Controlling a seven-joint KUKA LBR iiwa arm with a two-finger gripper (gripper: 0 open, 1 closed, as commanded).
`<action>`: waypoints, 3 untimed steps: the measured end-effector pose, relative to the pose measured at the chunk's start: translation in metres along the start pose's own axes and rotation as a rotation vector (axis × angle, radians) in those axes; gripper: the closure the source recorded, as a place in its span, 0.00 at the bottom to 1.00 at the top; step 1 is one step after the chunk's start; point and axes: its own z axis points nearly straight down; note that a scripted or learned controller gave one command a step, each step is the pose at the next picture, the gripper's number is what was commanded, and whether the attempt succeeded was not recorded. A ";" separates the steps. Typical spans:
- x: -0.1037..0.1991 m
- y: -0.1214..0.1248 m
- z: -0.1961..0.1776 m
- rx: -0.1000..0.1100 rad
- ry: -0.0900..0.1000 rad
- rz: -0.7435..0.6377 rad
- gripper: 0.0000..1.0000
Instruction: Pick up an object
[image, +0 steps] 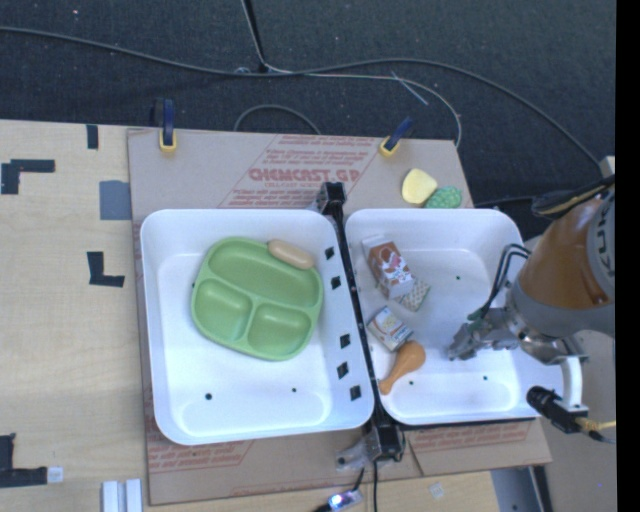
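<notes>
Camera view: hand (466, 342) low over the right bin (470, 400), near its right wall, nothing between the fingers; can't tell if they're apart or closed. Likely lining up a grab. Nearest target, the drumstick (402, 366), lies just to its left, with small cartons (388, 327) beyond.
</notes>
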 end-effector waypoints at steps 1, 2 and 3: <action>-0.005 0.009 -0.058 -0.001 0.002 0.000 1.00; -0.012 0.003 -0.114 -0.002 0.001 0.000 1.00; -0.012 0.005 -0.167 -0.003 0.001 -0.001 1.00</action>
